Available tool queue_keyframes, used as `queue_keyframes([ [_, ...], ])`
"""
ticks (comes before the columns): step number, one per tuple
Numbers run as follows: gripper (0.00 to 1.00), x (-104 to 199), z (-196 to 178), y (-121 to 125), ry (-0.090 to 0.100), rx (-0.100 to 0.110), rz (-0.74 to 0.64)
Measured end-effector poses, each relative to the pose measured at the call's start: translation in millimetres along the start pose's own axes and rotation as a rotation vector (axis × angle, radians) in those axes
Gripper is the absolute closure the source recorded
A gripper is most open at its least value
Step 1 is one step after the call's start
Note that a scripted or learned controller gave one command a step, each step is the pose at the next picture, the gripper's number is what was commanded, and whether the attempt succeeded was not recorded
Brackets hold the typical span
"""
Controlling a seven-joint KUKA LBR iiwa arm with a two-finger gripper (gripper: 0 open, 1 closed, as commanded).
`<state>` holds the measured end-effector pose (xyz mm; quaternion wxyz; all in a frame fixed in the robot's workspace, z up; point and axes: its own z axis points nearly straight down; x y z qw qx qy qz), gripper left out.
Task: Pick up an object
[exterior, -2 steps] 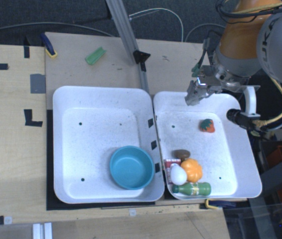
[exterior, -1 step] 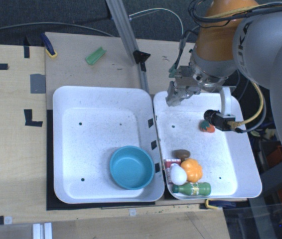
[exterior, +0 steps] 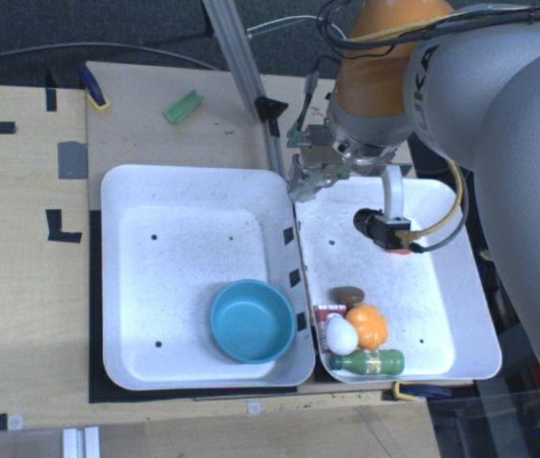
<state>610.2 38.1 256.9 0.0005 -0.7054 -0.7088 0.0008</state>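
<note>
A blue bowl (exterior: 251, 320) sits in the near right part of the left bin (exterior: 155, 198). In the near left corner of the right bin (exterior: 442, 284) lie a brown oval piece (exterior: 348, 296), an orange ball (exterior: 368, 324), a white egg (exterior: 342, 335), a green bottle (exterior: 370, 362) on its side and a small red and white box (exterior: 327, 312), all packed close together. My gripper (exterior: 310, 177) hangs over the far end of the divider between the bins, well away from these objects. Nothing is visibly held in it.
A green block (exterior: 182, 107) and a blue and yellow clamp (exterior: 93, 86) lie on the bench behind the left bin. A slanted metal post (exterior: 237, 46) rises just behind the divider. A black unit with cables (exterior: 384, 227) hangs off the arm over the right bin.
</note>
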Motion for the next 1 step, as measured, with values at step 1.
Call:
queue_keyframes([
  [1,1.0,43.2,17.8,11.5,0.0,0.001,0.0],
])
